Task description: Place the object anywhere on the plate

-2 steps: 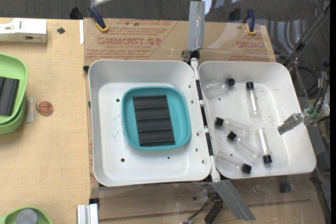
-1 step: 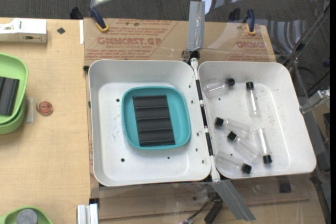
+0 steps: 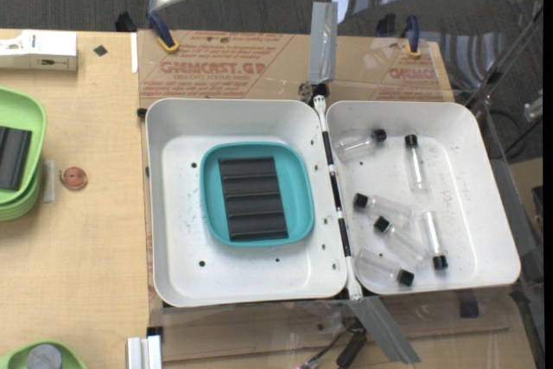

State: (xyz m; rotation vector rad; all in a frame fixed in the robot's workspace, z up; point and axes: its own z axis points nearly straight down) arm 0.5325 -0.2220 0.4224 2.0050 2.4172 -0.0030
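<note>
A teal plate [image 3: 298, 194] with rounded corners lies in the left white bin [image 3: 173, 264]. A black ribbed insert [image 3: 252, 196] covers the plate's middle. In the right white bin [image 3: 484, 143] lie several clear plastic vials with black caps: one at the top left [image 3: 361, 140], one upright in the view at the top middle [image 3: 415, 162], one at the right [image 3: 432, 239], one near the front [image 3: 385, 268], and one more at the left [image 3: 380, 209].
Clear plastic screens [image 3: 259, 30] clamped behind the bins stand on brown cardboard. On the wooden bench to the left are green dishes [image 3: 22, 186], a small round red piece [image 3: 73, 178] and a white box [image 3: 39, 52].
</note>
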